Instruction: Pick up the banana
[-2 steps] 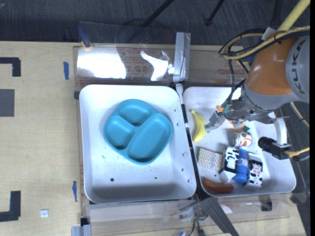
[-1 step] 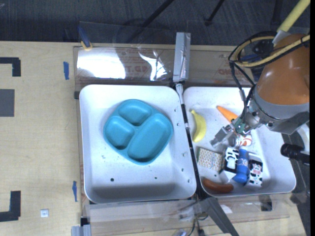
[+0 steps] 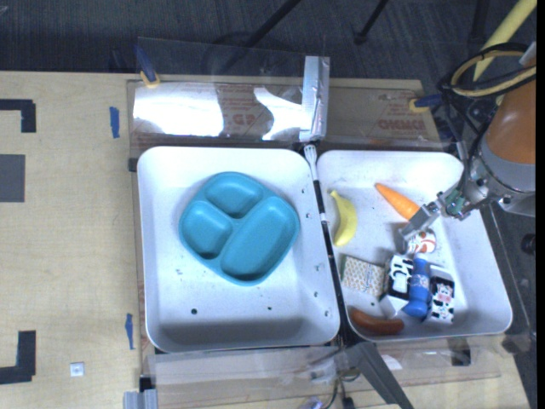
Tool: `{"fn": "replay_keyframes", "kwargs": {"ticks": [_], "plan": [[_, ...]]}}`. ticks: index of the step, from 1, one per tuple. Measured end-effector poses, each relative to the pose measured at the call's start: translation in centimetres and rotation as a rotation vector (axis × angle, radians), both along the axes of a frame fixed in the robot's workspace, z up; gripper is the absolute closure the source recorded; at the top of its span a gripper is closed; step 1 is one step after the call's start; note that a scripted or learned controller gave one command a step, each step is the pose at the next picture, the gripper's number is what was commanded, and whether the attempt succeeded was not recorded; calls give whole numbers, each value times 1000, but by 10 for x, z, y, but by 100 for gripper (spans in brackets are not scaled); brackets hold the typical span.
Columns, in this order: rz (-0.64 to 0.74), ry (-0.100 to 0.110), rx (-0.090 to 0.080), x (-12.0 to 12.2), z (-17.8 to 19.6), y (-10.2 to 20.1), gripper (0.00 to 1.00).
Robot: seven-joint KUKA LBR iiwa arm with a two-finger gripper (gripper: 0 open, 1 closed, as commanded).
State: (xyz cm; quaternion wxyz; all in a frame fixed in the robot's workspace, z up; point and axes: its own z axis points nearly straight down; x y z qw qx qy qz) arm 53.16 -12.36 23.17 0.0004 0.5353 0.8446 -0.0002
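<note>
From my remote station: the banana [image 3: 343, 218] lies in the right bin [image 3: 485, 267], hard against its left wall, running roughly top to bottom with a slight curve. Nothing touches it. The arm [image 3: 511, 143] enters from the right, and the gripper [image 3: 419, 220] sits low over the middle of the right bin, just below the lower end of the carrot [image 3: 397, 198] and just above a small red-and-white item [image 3: 423, 244]. It is well apart from the banana. I cannot tell how the gripper is set at this resolution; nothing visibly sits in it.

Other contents of the right bin: a speckled tan square [image 3: 363, 275] below the banana, a black-and-white carton [image 3: 419, 286] with a blue bottle-like object [image 3: 418, 292] lying on it, and a brown sausage-shaped item [image 3: 375, 321] at the near wall.

The left bin [image 3: 162, 305] holds a blue divided plate [image 3: 239, 227], about centred. Both bins rest on the wooden surface [image 3: 60, 228].
</note>
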Motion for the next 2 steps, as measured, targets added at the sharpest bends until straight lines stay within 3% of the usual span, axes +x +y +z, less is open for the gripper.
{"fn": "replay_keyframes", "kwargs": {"ticks": [1, 2], "plan": [[-2, -1, -1, 2, 8, -1, 100], [-2, -1, -1, 2, 8, -1, 0]]}}
